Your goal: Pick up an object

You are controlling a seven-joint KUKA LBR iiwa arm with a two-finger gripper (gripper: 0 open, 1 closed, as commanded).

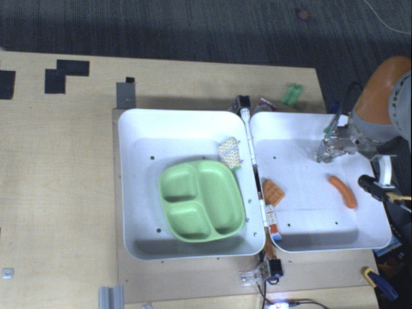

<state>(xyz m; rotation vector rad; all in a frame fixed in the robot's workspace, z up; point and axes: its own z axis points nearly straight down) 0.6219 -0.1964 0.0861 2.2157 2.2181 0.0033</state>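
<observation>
The orange sausage (342, 192) lies in the right bin (302, 237), just below the pincer (330, 150). The waffle piece (273, 192) sits farther left; whether the pincer is open, I cannot tell.

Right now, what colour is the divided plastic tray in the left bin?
Light green divided plastic tray, seen in the camera view.

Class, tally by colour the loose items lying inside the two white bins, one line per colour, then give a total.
Green, the divided plastic tray: 1
Orange, the sausage-shaped toy and the waffle-like square: 2
Pale patterned, the small crumpled piece: 1
Total: 4
</observation>
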